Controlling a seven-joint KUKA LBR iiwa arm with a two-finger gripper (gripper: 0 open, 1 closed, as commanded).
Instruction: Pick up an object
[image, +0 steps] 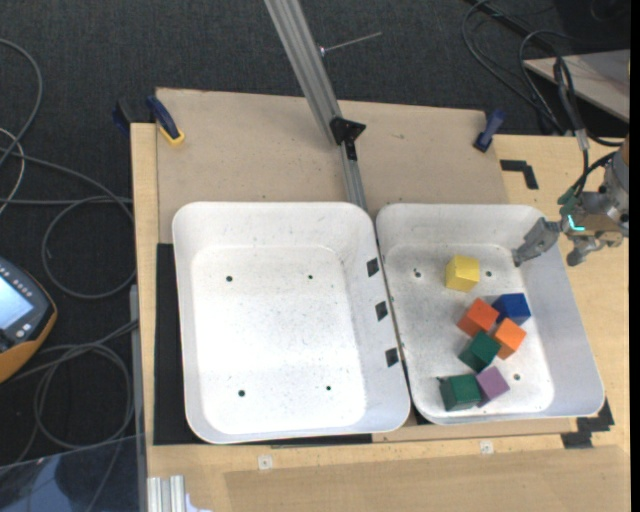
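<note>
Blocks sit clustered in the right bin, the yellow cube apart from the rest; I judge it light, rigid and easiest pinched across flat sides. My hand hovers over the bin's far-right rim, fingers spread, holding nothing

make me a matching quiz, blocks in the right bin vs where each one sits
Things:
1. yellow block
2. blue block
3. purple block
4. pincer

Places:
A. at the bin's upper right rim
B. alone, toward the bin's far side
C. nearest the front rim, beside a green block
D. right edge of the cluster, just above an orange block

Pairs: 1-B, 2-D, 3-C, 4-A
</note>
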